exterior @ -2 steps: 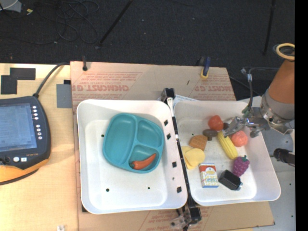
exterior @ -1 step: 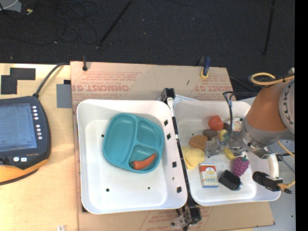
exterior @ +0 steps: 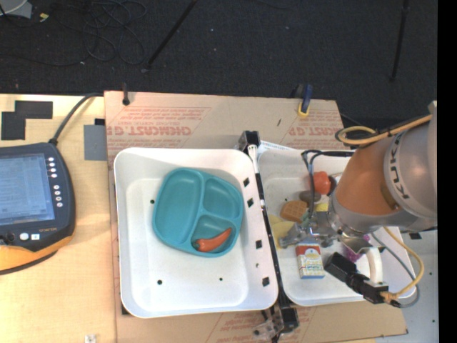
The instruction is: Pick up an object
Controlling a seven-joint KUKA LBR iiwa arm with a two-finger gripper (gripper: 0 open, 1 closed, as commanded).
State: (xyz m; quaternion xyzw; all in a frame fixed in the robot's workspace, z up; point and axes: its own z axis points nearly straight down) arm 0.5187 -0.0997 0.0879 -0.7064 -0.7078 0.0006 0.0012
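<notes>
At the far left a tablet controller (exterior: 32, 191) lay on the bench, well clear of my work. In the left bin (exterior: 143, 277) a teal divided plate (exterior: 198, 209) sat with an orange-red sausage-shaped thing (exterior: 214, 241) resting in its lowest compartment, cradled by the ridges. Across the divider, the right bin (exterior: 314, 295) held my likely targets crowded together: a tan biscuit-like piece (exterior: 293, 210), a red-orange object (exterior: 323, 182), and a small carton (exterior: 309, 261) lying flat. My pincer (exterior: 308, 231) hung low among them, between biscuit and carton, presumably to grab one. I could not tell whether it was apart or together, nor that it held anything.
</notes>
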